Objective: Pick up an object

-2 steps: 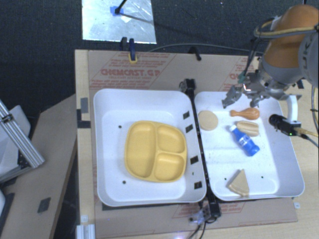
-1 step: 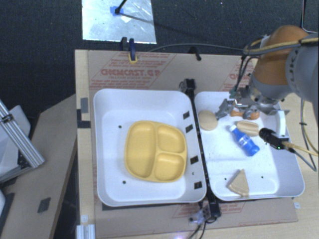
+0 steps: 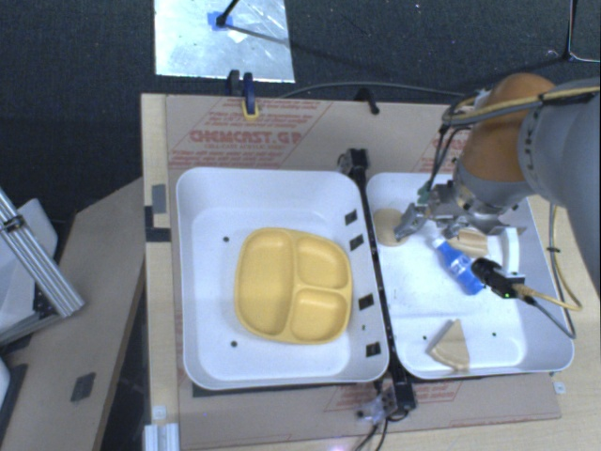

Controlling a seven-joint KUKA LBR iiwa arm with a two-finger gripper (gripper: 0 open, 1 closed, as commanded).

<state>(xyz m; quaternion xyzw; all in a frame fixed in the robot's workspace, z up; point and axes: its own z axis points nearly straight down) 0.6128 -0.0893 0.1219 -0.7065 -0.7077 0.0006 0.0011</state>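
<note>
Camera view has the gripper [image 3: 413,222] low over the right bin [image 3: 535,350], near its back-left corner, and from where I stand I cannot tell how its jaws are set. A blue bottle [image 3: 456,265] lies tilted mid-bin, just beside the wrist, and a tan wedge [image 3: 451,345] sits near the front edge. The yellow divided plate [image 3: 291,285] fills the middle of the left bin [image 3: 202,252]. I'd centre squarely over the bottle, straddle its narrow width, then descend straight before closing.
</note>
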